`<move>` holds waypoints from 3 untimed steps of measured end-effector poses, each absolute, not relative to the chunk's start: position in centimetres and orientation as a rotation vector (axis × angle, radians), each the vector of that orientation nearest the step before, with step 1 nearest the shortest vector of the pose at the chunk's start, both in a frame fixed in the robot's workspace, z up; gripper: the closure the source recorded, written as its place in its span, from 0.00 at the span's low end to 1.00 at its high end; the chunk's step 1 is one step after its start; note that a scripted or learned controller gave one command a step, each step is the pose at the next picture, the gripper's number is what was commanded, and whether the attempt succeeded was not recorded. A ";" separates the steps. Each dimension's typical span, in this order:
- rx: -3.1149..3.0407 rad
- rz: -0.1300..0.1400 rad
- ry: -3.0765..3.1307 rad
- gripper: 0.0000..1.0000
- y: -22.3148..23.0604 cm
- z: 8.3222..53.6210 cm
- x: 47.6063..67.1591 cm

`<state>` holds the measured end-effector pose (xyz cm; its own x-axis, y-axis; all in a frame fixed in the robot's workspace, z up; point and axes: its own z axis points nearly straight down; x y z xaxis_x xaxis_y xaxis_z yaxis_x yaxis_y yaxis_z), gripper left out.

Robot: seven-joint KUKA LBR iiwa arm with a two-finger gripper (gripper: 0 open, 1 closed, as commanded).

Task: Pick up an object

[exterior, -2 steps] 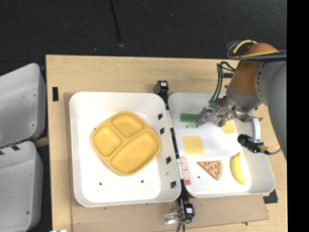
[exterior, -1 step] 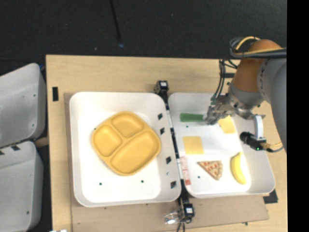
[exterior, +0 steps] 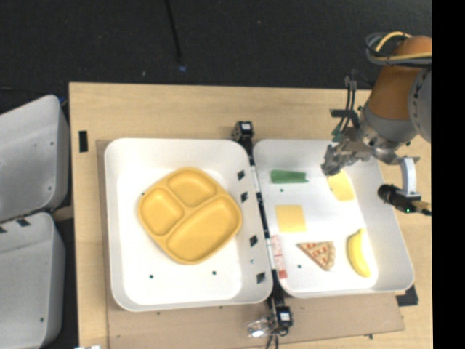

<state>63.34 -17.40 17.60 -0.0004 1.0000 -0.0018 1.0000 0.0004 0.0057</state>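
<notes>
— Five toy foods lie in the right bin (exterior: pixel 392 264). Which is nearest the gripper (exterior: pixel 333 167)?

— The small yellow block (exterior: pixel 341 187), just near-right of the fingertips, long axis running near to far. The green strip (exterior: pixel 289 176) lies to their left.

— Jaw state?

— I cannot tell from where I stand; nothing is visibly between them. The yellow divided plate (exterior: pixel 190 214) sits in the left bin (exterior: pixel 123 267).
</notes>
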 end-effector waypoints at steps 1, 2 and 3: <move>2.212 0.006 2.221 1.00 -16.7 22.6 63.7; 2.212 0.002 2.226 1.00 -16.8 23.8 63.8; 2.215 0.001 2.228 1.00 -11.8 24.7 61.9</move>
